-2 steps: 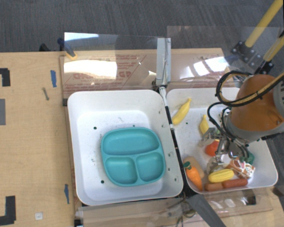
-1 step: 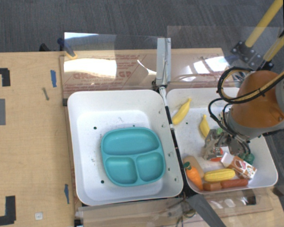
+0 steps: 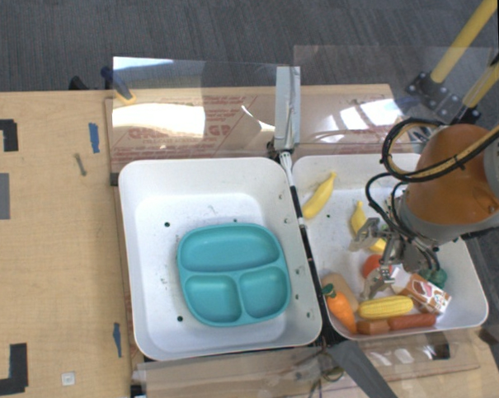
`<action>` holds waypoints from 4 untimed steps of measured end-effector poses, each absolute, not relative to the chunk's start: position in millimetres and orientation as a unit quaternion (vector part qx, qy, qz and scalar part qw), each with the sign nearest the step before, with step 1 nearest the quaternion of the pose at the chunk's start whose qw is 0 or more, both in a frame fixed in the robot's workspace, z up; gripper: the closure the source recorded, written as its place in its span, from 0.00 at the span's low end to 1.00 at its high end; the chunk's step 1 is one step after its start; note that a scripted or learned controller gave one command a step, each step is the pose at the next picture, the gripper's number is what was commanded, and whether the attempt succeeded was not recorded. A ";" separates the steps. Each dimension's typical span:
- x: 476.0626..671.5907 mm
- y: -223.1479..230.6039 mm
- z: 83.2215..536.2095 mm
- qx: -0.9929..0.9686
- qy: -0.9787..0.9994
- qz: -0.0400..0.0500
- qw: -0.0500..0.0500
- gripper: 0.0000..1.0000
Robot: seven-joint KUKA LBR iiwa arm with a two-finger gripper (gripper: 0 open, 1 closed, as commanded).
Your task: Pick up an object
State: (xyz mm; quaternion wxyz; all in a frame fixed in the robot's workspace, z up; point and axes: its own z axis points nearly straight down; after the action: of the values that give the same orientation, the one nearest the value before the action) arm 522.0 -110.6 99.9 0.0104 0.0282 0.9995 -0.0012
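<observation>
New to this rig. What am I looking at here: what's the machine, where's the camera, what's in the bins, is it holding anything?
This is one picture from a fixed camera above the bench, looking down at a slant. The machine is a robot arm, grey with an orange band, reaching in from the right. Its gripper is low inside the right bin, among the toys.

Two shallow white bins sit side by side. The left bin holds a teal divided plate with three compartments. The right bin holds toy food: a banana near the top left, a carrot, a corn cob, a sausage along the front edge, and a small carton.

The gripper is crowded by toys, so I cannot tell if it holds anything.
</observation>
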 end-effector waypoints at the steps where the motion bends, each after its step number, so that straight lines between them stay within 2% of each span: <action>1: 522.9 -105.1 89.2 0.040 0.999 -0.001 0.005 0.00; 2: 526.9 -104.4 100.8 0.040 0.999 -0.001 0.011 1.00; 3: 573.2 -51.3 216.6 -0.025 1.000 0.000 0.006 1.00; 4: 629.2 -39.9 278.9 0.036 0.999 0.000 0.005 1.00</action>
State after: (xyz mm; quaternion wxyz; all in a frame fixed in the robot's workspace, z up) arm 629.2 -39.9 278.9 0.0051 0.0362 0.9993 0.0004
